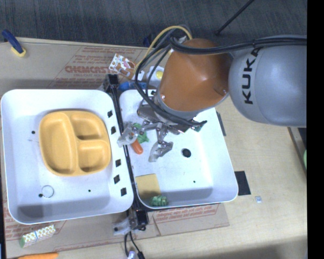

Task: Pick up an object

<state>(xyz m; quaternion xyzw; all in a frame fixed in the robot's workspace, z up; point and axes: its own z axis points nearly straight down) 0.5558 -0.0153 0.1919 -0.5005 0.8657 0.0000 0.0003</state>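
Note:
My gripper hangs low over the left part of the right bin, its two metal fingers spread wide, so it is open. A small orange carrot toy with a green top lies on the bin floor between the fingers, close to the left fingertip and apart from the right one. Nothing is clamped. A tan square block lies nearer the front wall, with a small green piece just in front of it. The orange wrist band hides the back of the bin.
The left bin holds a yellow divided tray. The ridge between the two bins runs just left of the gripper. A blue and a yellow item peek out behind the wrist. A dark spot marks the right bin's floor.

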